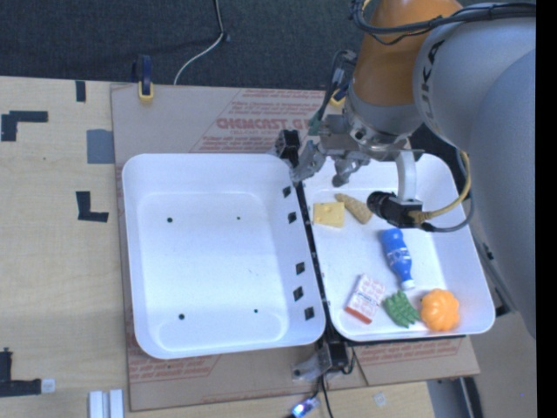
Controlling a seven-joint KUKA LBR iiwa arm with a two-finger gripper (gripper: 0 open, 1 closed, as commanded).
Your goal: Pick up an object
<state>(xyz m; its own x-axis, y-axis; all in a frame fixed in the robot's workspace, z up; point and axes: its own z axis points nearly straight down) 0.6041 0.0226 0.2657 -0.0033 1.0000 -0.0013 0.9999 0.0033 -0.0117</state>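
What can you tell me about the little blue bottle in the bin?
The blue bottle lies on its side on the floor of the right bin, near the middle. It looks like shiny plastic, blue with a white label patch and a pale cap end pointing toward the orange ball. Nothing seems to touch it; the green toy lies just below its cap.

This is looking like a robot lab. A big grey arm [470,68] is reaching over two white bins [148,233] sitting on a taped wooden bench [52,172].
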